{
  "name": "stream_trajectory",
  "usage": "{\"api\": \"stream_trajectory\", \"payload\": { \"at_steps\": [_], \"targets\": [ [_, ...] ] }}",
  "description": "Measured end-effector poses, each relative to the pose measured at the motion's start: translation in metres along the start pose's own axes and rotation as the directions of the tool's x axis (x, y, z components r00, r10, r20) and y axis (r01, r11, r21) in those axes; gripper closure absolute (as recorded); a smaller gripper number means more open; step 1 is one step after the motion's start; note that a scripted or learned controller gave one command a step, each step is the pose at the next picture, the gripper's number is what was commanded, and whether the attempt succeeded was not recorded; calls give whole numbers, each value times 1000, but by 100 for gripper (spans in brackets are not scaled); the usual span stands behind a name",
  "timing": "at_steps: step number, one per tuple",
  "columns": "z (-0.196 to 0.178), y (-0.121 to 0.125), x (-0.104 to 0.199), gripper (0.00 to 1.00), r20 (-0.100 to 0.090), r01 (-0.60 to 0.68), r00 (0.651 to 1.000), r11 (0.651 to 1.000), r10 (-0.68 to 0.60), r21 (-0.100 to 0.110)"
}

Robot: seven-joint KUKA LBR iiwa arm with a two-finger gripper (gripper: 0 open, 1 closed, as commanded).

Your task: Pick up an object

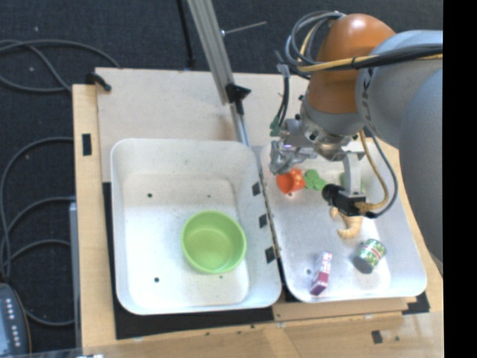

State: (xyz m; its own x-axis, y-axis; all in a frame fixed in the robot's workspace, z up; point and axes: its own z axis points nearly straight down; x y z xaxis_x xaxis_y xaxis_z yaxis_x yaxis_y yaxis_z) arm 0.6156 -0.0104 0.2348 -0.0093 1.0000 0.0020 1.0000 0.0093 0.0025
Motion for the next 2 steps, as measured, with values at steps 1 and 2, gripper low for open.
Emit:
{"api": "stream_trajectory", "payload": {
  "at_steps": [1,2],
  "targets": [
    [8,17,47,100,1,-2,1000,1000,2,1],
    [5,25,88,100,2,-6,1000,1000,6,2]
  ]
}}
